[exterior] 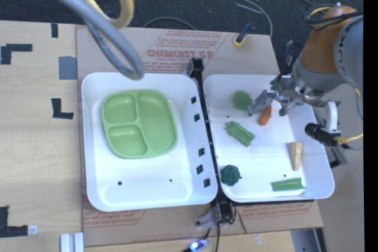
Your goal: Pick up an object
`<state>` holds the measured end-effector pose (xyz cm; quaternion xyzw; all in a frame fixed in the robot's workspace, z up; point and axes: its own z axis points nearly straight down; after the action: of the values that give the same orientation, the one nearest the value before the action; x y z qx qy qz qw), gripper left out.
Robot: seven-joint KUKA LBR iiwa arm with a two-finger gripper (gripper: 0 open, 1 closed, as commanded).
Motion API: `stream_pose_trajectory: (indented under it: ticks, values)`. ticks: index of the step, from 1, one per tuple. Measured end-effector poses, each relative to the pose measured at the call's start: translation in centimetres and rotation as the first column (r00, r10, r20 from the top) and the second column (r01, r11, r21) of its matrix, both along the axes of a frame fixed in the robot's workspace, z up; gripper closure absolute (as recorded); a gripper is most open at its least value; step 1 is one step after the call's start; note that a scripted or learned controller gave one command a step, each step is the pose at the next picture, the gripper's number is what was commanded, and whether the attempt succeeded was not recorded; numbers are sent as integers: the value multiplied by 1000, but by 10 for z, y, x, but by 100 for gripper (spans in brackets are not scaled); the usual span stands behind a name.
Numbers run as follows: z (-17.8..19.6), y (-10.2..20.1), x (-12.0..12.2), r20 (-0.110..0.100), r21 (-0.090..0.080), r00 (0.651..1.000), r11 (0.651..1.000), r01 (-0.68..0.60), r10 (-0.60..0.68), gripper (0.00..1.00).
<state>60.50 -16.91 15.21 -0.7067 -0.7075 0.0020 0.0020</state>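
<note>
In the right bin [313,144] lie several toy foods. A small orange carrot [265,117] rests on the bin floor near the upper middle. My gripper [271,105] hangs over the carrot's upper end, fingers spread apart, one grey finger [257,105] reaching left toward a light green bumpy piece [241,100]. The carrot lies between the fingers but is not clamped by them. A green ridged piece [239,133] lies just below and to the left of it.
A yellow wedge [295,156], a green stick [287,185] and a dark green broccoli [230,174] sit lower in the right bin. The left bin [94,174] holds a green divided plate [139,123]. A grey hose [112,50] crosses the upper left.
</note>
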Motion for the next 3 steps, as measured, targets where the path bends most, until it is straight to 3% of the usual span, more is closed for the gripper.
stream_pose_trajectory:
  ticks: [1,2,3]
  values:
    - [-53,-4,-11,-1,0,1000,1000,1,-1,0]
    - [-40,-3,-9,2,0,1000,1000,-1,1,100]
    - [3,-4,-10,8,-1,1000,1000,0,0,100]
